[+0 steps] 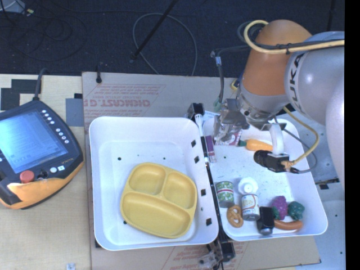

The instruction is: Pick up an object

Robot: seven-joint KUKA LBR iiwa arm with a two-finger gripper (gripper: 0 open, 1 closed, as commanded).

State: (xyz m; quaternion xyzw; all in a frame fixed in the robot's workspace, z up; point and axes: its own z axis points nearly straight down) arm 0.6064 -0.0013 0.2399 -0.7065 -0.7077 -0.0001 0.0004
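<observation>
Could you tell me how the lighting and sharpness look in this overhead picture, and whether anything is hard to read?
Camera view: bright, even light on both white bins, slightly washed out; the floor behind is dark; the yellow tray is crisp; the claw is murky under the arm, its detail hard to read.

A pale wood bench [39,229] carries a sheet of brown printed cardboard [140,94] spread across its middle. At the bench's left edge rests a control pendant [34,151] with a lit screen. Beyond the far edge, dark carpet [84,27] holds loose black cables [163,32].
</observation>
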